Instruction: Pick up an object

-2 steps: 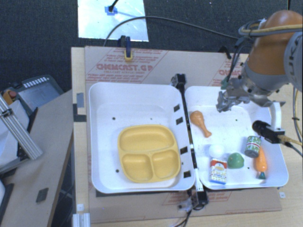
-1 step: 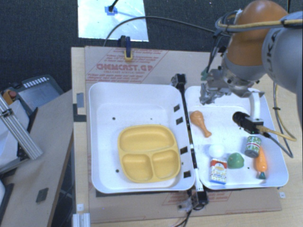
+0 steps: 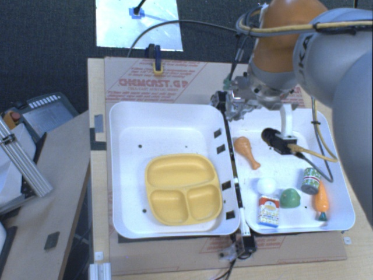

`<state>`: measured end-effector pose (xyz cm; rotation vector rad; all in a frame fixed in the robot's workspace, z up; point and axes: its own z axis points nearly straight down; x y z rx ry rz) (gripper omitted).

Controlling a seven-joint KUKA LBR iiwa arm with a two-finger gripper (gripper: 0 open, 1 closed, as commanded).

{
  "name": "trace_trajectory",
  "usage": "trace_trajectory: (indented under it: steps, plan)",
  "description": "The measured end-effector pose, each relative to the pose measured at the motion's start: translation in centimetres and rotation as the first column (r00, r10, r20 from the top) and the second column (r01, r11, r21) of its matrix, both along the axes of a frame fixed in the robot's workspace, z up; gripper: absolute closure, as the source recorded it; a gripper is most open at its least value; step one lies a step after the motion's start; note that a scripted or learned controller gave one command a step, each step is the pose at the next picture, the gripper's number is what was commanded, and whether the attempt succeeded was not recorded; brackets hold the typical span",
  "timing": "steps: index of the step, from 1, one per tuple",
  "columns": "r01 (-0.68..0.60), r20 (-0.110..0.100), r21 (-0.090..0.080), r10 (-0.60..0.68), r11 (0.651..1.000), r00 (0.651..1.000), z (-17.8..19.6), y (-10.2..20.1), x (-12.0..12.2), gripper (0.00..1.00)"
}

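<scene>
Arm over the right bin, nothing seen in its grip

We read "CHEMCAST GP" on the board behind the bins; we could not tell the gripper's state, and the chicken drumstick lay just below it in the right bin

over on the left bin, a yellow divided plate lies flat toward the near right corner, three compartments showing. the bins sit on a brown cardboard sheet with red lettering, a yellow-and-black clamp pinning its far edge. beyond that, a shiny metal panel with a small blue piece and a black cable running off it. out to the left, a grey pendant-style device rests on a side table, an aluminium rail slanting just beside it.
</scene>
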<state>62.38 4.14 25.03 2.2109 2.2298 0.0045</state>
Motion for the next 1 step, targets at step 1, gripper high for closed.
trace_trajectory:
  steps: [1]
  plan:
    - [-0.001,-0.001,0.0,0.001,1.0,1.0,-1.68,5.27,2.07,1.0]
